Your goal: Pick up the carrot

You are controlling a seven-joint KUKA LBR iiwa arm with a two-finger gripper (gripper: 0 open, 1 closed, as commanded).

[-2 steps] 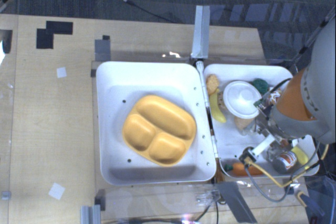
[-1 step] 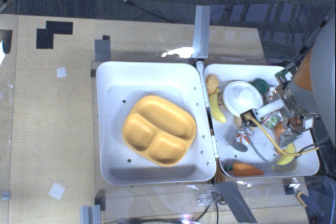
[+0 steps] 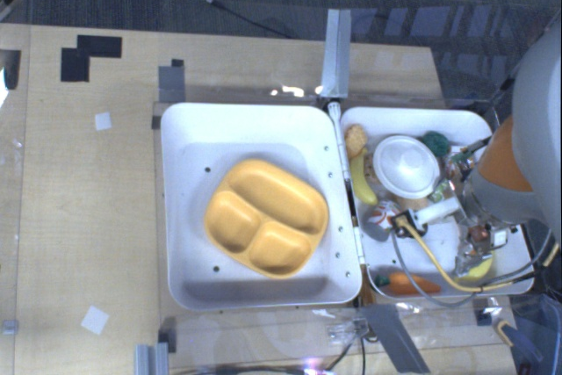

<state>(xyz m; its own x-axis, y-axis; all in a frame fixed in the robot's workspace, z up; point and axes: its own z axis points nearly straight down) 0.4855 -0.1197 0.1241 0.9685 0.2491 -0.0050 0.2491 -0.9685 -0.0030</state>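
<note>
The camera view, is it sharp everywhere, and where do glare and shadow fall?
In the camera view, glare sits on the left bin's far rim; the yellow tray casts a soft shadow; the carrot by the right bin's near wall looks small and soft; the arm looms blurred at right.

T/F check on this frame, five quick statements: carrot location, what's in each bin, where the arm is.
1. The carrot lies in the right bin, near its front edge. True.
2. A yellow divided plate sits in the left bin. True.
3. The carrot rests on the yellow plate. False: it lies on the right bin's floor, apart from the plate.
4. A white bowl sits in the left bin. False: it is in the right bin, beside a banana.
5. The arm is over the left bin. False: it is over the right bin's right side.
</note>
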